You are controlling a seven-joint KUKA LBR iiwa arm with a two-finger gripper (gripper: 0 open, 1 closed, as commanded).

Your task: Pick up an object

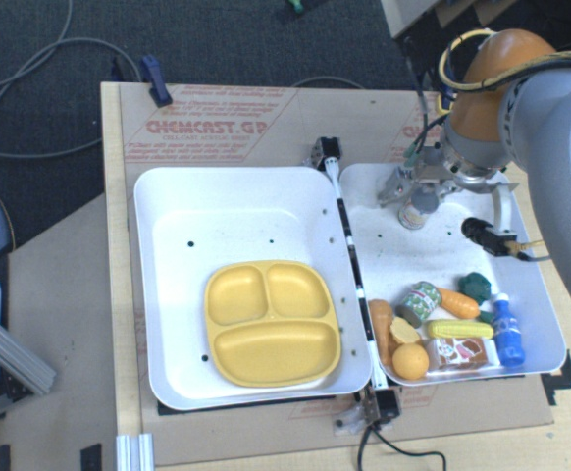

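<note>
Grey and orange, the claw (415, 200) is being held over the bare far end of the right bin (389, 238); whether it is spread cannot be told. The toy food (442, 332) is lying heaped at the near end, well apart; a descent here is likely being wasted on nothing, and tight crowding is risking a slipped grasp.

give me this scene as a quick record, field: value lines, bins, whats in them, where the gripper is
left bin: holds a yellow divided plate, three compartments
right bin: toy food clustered at its near end
items in cluster: orange, corn cob, carrot, blue bottle, green can, dark green piece
gripper: over the far end of the right bin, apart from the cluster
held object: none seen between the fingers
arm: enters from the right
</note>
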